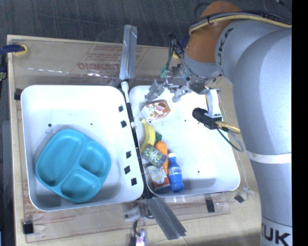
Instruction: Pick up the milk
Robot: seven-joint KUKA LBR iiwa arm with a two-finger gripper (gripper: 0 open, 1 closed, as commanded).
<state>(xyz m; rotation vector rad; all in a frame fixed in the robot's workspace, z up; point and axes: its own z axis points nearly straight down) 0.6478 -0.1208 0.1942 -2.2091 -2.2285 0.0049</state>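
my jaws [164, 88] hang over the right bin [215, 158], near its 11 o'clock corner, just above a flat brown-and-white packet [157, 109]. whether they are released or clenched i cannot tell; the metal at the wrist is a tangle from this slant. nothing is seen between them.

the milk: my best guess is the small carton [157, 176] with a pale printed face, lying at about 7 o'clock in the right bin, tight against the divider wall. it touches the blue bottle with a white cap [174, 174] on its 3 o'clock side, and the green can [154, 156] sits just at its 12 o'clock. banana [149, 135] and an orange piece [162, 148] are farther up the same pile. label too small to read, so identity is a judgement.

left bin [41, 106] holds a blue divided tray [73, 164]; not relevant.

doing this well: travel toward 6 o'clock, staying high over the pile. line up the closing direction so one side slips between carton and bottle and the other along the wall side; room looks scarce there. come down straight, close gently, since a carton crushes. lift slowly and check the bottle is not dragged along.
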